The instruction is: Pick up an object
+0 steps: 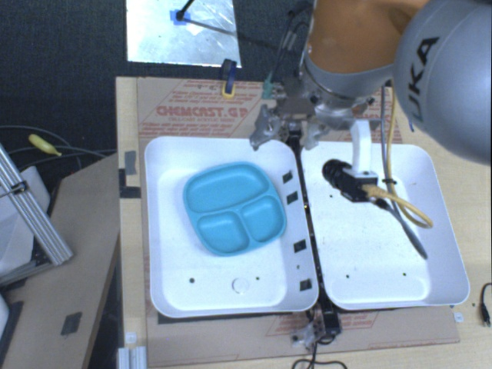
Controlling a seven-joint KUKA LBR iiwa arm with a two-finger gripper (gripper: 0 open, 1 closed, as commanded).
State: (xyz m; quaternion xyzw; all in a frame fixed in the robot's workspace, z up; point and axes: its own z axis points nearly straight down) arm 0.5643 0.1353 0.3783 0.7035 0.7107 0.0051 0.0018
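Left: shallow white bin (pixel 165 283), set on a cardboard sheet (pixel 184 110) printed in red. Contains the blue plate (pixel 233 208), divided into three compartments, lying flat and slightly turned near the middle of that bin, clear of all four walls. Centre: gripper (pixel 288 138) at the far end of the seam where the two bins meet, just beyond the plate's far right corner and apart from it. Stands with fingers spread, one toward each bin, nothing between them. Right: second white bin (pixel 384 275), touching the first along its left wall. Far right: grey arm (pixel 430 44) with orange band, reaching in above the right bin's far edge toward the seam.
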